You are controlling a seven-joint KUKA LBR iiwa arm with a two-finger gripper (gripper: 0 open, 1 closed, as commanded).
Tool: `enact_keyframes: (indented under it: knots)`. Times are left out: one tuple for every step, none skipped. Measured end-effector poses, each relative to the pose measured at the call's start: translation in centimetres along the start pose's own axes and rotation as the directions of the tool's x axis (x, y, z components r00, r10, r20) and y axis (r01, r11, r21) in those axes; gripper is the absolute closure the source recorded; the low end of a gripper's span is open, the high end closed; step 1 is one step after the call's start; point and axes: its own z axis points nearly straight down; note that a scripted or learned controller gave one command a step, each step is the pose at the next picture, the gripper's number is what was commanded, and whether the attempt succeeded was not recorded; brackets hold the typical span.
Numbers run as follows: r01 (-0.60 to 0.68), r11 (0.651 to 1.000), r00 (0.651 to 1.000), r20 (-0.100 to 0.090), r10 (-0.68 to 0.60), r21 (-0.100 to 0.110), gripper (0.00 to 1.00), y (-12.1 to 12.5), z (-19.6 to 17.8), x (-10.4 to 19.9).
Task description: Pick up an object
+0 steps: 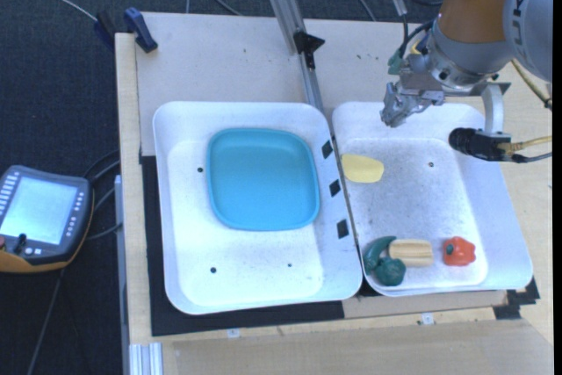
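**Gripper hanging over the far edge of the right bin**

We are looking down on a bench [228,57] carrying two shallow white bins side by side. The left bin [180,277] is holding a turquoise plate [262,178], lying flat near its middle. The right bin [421,198] is holding four small things. A pale yellow piece [362,169] is lying near that bin's left wall, toward the far end. Along the near wall we are seeing a dark green piece [385,261], a tan block [411,252] touching it on its right, and a red piece with a green top [457,251] just beside the block.

The arm is reaching in from the right, and we are seeing its orange band at the top corner. The gripper [400,111] is hanging over the far rim of the right bin, well apart from the three things at the near wall and nearer to the pale yellow piece, though not touching it. We are seeing nothing between its tips, and we cannot tell whether it is open or closed, since the metal parts are blurring together.

A handheld control screen [39,215] is lying on the dark floor to the left of the bench, and cables are looping across the floor behind it.
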Motion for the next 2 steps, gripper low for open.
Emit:
enact_keyframes:
  knots:
    - [0.000, 1.000, 1.000, 0.000, 0.000, 0.000, 1.00, -0.8, -0.5, 4.8]
    - [0.001, 1.000, 1.000, 0.000, -0.001, 0.002, 1.00, -1.5, 0.3, 10.8]
